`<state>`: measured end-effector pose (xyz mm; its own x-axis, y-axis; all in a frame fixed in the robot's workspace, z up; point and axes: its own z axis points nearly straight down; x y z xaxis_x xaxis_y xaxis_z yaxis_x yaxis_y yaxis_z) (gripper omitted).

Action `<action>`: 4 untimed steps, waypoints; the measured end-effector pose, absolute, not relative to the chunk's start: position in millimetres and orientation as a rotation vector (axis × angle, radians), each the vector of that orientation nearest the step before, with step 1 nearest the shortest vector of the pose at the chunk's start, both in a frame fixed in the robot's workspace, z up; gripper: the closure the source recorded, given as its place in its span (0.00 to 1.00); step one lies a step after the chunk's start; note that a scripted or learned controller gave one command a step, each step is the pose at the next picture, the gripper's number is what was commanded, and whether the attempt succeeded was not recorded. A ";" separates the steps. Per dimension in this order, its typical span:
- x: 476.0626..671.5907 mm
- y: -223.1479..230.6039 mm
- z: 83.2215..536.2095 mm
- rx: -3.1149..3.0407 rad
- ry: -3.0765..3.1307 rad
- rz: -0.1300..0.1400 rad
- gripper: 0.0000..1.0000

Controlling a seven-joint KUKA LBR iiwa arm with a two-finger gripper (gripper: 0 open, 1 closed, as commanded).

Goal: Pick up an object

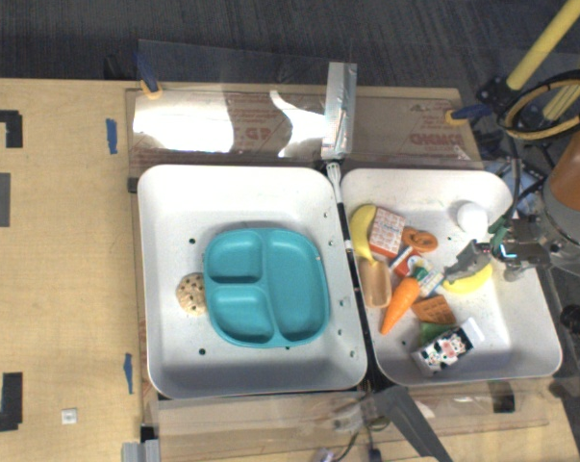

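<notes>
The right bin [532,346] holds a heap of toy food. There is a yellow banana [363,231], a red-and-white box [387,229], a tan bun [374,283], an orange carrot [398,302], a white ball [470,217] and a black-and-white pack [448,347]. A yellow piece [470,277] lies at the middle right of the heap. My gripper [465,257] reaches in from the right and hangs low just above that yellow piece, partly covering it. I cannot see anything held in it.
The left bin [164,200] holds a teal divided plate [267,285] with a cookie [191,293] beside its left edge. A metal divider [340,109] stands behind the bins. Yellow cables [544,104] lie at the far right.
</notes>
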<state>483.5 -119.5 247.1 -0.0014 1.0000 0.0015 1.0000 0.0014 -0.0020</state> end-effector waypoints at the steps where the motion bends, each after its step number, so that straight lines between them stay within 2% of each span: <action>1: 480.4 -98.2 104.0 -2.177 -2.269 -0.005 0.00; 2: 482.3 -100.1 115.6 -2.185 -2.272 -0.008 1.00; 3: 481.9 -100.1 115.0 -2.184 -2.271 -0.007 0.00; 4: 483.5 -109.3 92.4 -2.180 -2.284 -0.011 0.00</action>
<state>483.5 -109.3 92.4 -0.0465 0.9989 -0.0061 0.9988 0.0466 0.0157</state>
